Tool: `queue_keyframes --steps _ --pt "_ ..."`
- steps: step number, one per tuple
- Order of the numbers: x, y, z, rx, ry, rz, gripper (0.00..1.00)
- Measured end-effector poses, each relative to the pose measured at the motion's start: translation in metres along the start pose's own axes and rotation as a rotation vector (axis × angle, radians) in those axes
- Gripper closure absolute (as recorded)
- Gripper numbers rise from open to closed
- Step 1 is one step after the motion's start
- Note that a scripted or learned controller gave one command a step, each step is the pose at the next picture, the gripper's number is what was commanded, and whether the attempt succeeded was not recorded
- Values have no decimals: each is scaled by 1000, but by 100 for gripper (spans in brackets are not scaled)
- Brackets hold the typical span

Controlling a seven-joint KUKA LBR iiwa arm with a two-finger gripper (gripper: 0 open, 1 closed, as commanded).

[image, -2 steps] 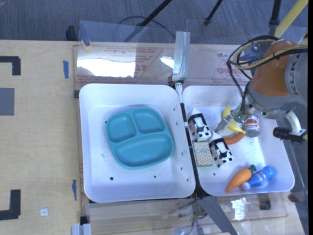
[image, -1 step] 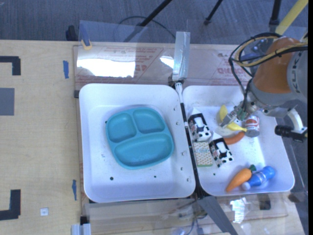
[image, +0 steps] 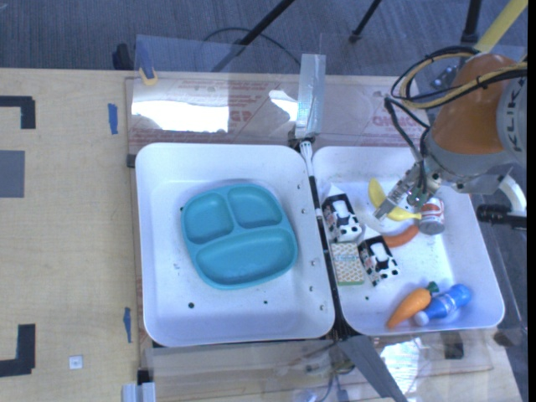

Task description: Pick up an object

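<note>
My gripper point(image: 400, 199) hangs low in the right bin point(image: 486, 262), near its back middle, and it stands open. It is directly over a yellow banana point(image: 377, 194), which sticks out to its left and below it. I see nothing held between the fingers. A small silver and red can point(image: 432, 217) stands right beside the gripper on its right. An orange sausage-shaped toy point(image: 401, 236) lies just in front of the banana.
Two black-and-white cow toys point(image: 340, 216) point(image: 379, 258) and a patterned card point(image: 347, 264) lie along the right bin's left side. A carrot point(image: 409, 304) and a blue bottle point(image: 445, 301) sit at its front. The left bin point(image: 159, 224) holds a blue divided plate point(image: 239, 234).
</note>
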State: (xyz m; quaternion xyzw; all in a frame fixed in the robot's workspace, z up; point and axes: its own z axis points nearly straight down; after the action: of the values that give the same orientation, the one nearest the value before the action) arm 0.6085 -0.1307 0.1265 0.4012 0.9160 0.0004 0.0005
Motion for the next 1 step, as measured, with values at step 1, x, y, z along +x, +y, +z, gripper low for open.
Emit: queue_keyframes --steps 1 --pt "58 28 -79 2 0 241 100"
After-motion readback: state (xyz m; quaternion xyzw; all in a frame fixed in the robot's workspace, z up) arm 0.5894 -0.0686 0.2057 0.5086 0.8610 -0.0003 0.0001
